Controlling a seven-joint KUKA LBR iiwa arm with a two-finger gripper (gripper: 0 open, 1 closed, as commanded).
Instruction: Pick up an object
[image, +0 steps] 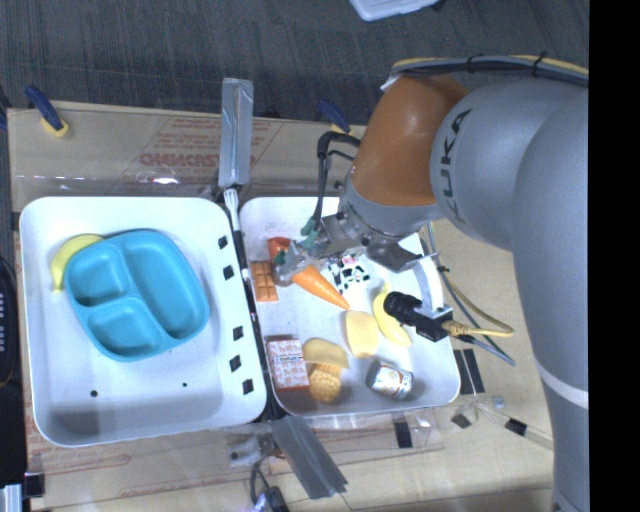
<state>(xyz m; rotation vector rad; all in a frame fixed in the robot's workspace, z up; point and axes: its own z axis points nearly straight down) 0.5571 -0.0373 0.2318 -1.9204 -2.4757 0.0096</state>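
Note:
The right bin (440, 385) holds several toy foods. An orange carrot (322, 286) lies near its middle, with a brown waffle piece (263, 281) and a small red item (278, 244) to its left. My gripper (292, 262) hangs low over the bin's upper left part, right at the carrot's thick end and beside the waffle piece. A black-and-white patterned item (349, 271) lies just under my wrist. The arm's body hides the bin's far right corner.
Toward the right bin's front lie a small printed box (287, 363), a corn piece (325, 384), pale yellow pieces (361, 333), a banana (394, 318) and a can (390, 380). The left bin (60, 400) holds a blue divided plate (140, 290) over a yellow item (70, 254).

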